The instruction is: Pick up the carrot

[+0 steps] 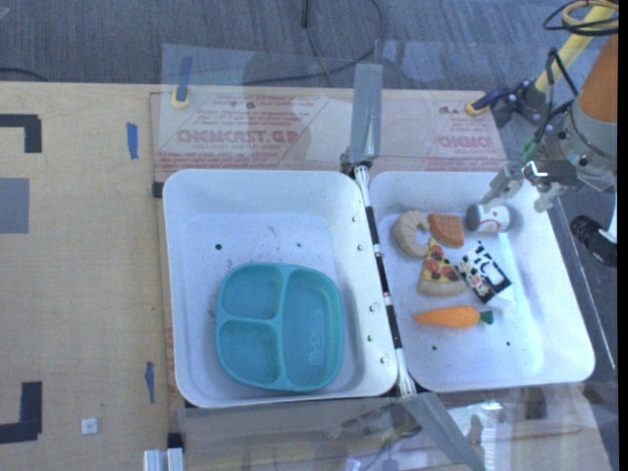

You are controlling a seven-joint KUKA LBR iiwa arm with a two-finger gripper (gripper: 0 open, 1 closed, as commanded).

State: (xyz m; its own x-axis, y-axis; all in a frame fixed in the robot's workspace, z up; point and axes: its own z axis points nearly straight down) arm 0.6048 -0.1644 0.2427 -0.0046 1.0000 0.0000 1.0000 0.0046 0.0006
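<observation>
Camera view — we are looking down at two white bins side by side on the surface (78, 263). The left bin (186, 204) is holding a teal divided plate (280, 327). The right bin (549, 341) is holding the toys: the carrot (446, 317) is lying flat in the middle of the bin, toward its near side, orange body pointing left, green tip at its right end. Just above it we are seeing a pizza slice (439, 273), a black-and-white patterned piece (486, 271) nearly touching the carrot's green end, a croissant (412, 232), an orange slice-shaped piece (446, 229) and a small grey-and-white cylinder (491, 219).

The arm is entering from the right, and the pincer (522, 186) is hovering over the far right corner of the right bin, its two fingers looking spread with nothing between them — well apart from the carrot.

We are judging the step in hand as the approach. To do it well, we are suggesting the pincer travel toward the near side of the bin and left, line its fingers across the carrot's short axis, aim at the thick orange middle rather than the green end, and descend clear of the patterned piece so it is not getting nudged.
</observation>
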